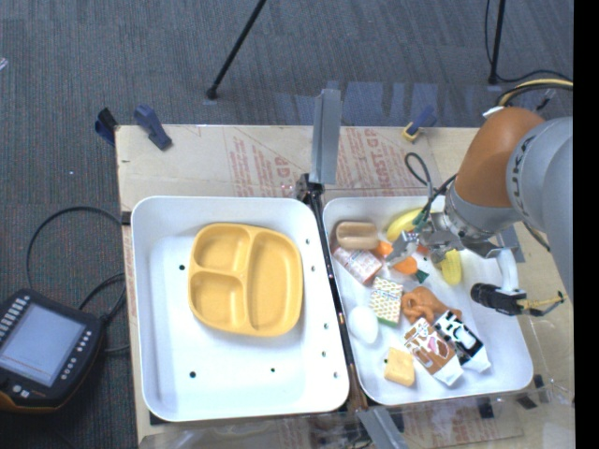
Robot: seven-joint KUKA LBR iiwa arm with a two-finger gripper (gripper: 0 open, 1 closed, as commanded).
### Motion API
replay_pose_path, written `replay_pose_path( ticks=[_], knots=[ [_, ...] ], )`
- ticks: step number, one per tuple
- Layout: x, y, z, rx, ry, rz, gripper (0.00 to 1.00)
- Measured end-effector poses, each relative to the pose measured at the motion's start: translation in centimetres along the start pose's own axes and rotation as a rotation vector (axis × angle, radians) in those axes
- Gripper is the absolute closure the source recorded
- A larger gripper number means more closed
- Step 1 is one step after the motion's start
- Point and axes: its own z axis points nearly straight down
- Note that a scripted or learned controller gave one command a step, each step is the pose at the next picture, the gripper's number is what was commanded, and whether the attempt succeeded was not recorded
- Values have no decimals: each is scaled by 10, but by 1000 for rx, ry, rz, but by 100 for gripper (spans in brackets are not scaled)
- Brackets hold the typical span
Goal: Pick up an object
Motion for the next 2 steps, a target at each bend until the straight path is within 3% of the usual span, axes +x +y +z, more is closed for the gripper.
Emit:
replay_pose_path(
  ticks=[1,2],
  knots=[
    [0,1,-10,0,1,0,100],
    [34,-5,-153,-13,-4,-9,100]
  ],
)
